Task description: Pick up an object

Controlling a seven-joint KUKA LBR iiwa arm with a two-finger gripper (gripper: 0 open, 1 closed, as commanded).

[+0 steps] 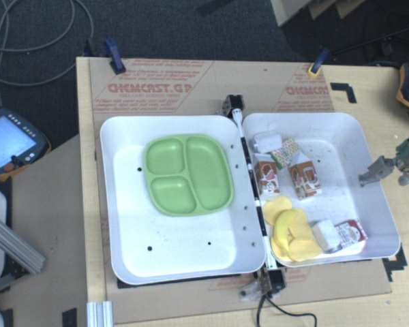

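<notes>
Jaws: the jaws (376,172) sit at the right rim of the right bin (368,136), at the far right of the view; whether they are open or closed I cannot tell, and nothing is seen held in them.
Step in hand: my judgement is an approach, with no object chosen or touched yet.
Doing it well: pick an item with free space on two sides, come straight down over its middle, and keep clear of the bin wall; the small carton (305,180) stands a little apart from its neighbours, so it looks the easiest.
Objects: a second carton (266,178) lies beside the divider, a white packet (266,142) above it, a yellow banana toy (291,233) in the near corner, touching a red-and-white packet (341,234).
Left bin: the left bin (126,240) holds a green divided plate (189,174).
Desk: the desk (191,80) under both bins is printed cardboard.
</notes>
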